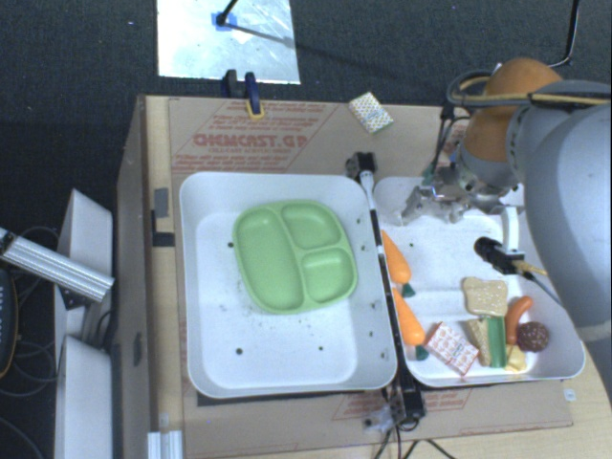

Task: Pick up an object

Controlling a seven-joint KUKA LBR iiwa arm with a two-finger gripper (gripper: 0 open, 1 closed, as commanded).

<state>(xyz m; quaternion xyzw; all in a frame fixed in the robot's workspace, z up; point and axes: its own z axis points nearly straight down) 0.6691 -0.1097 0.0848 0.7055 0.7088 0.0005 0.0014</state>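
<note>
Right bin point(574, 361) with toy food point(492, 328), carrots point(402, 290); green tray point(295, 256) in left bin point(206, 352); end effector point(432, 202) state unclear

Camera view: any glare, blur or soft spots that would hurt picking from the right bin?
Camera view: the foil sheet behind the bench is blown out by glare. Both white bins are bright but keep detail, and the green tray reads clean. The arm looms large and soft at the right, and the tool is small and blurry. Items in the right bin are slightly soft, with faint shadows.
</note>
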